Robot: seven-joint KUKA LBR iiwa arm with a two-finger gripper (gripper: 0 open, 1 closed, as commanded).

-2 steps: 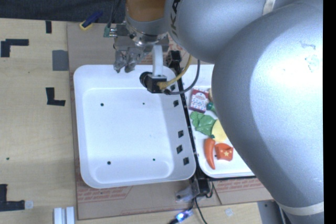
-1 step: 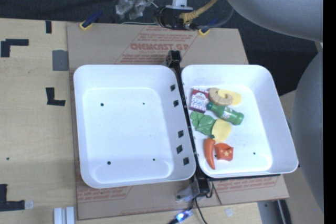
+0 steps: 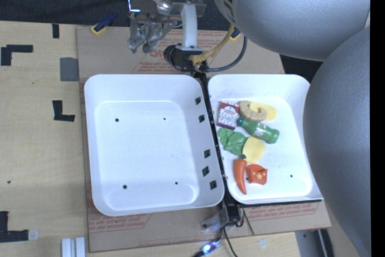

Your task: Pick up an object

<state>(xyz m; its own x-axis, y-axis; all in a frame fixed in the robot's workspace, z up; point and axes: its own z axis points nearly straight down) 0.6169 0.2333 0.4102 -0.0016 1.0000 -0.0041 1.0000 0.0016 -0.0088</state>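
Observation:
The right bin [image 3: 299,106] holds a small heap of toy food. In it lie a maroon packet [image 3: 227,115], a tan and yellow round piece [image 3: 257,110], a green bottle [image 3: 260,131], a green leafy piece [image 3: 231,141], a yellow piece [image 3: 254,148], an orange carrot [image 3: 240,176] and a red piece [image 3: 257,174]. My gripper [image 3: 144,39] hangs beyond the far edge of the left bin [image 3: 91,106], over the cardboard and well away from the heap. I see nothing under or in it.
The grey arm bulks across the top right and covers the right bin's far right corner. A black cable [image 3: 180,58] loops near the bins' shared far corner. Black clips [image 3: 207,153] line the divide between the bins. The left bin's floor is bare white.

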